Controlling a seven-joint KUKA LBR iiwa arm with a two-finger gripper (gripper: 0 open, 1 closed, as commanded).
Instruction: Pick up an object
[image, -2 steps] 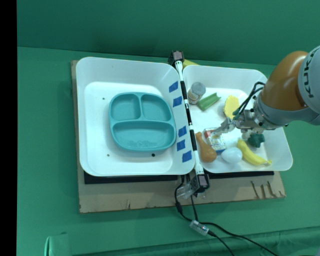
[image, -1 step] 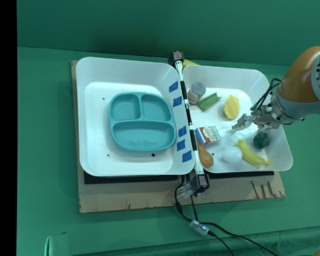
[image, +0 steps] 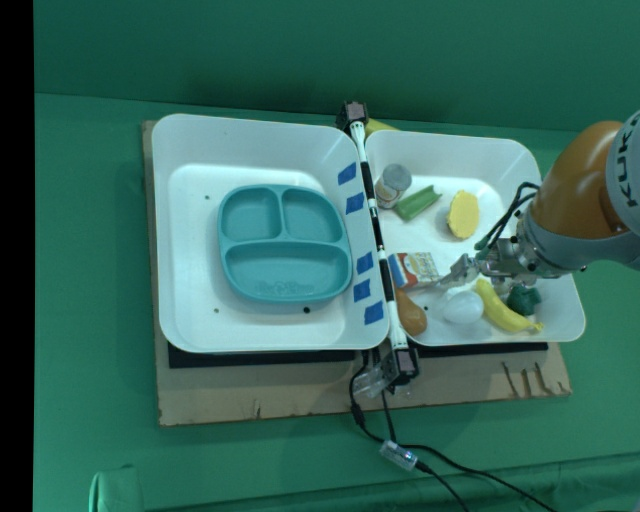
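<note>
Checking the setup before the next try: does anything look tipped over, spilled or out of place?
Nothing looks spilled or broken. The small can in the right bin seems tipped rather than upright, and the teal plate sits slightly askew in the left bin.

The arm (image: 590, 200) is cut off by the frame's right edge at 3 o'clock. The end effector (image: 470, 268) is too small and blurred to judge. Its wrist hides part of a dark green object (image: 524, 299) at 4 o'clock, whose kind cannot be told. A yellow item (image: 379, 126) at 12 o'clock peeks from behind the bins' divider (image: 375, 215). The small carton's (image: 414, 269) print is unreadable.
</note>
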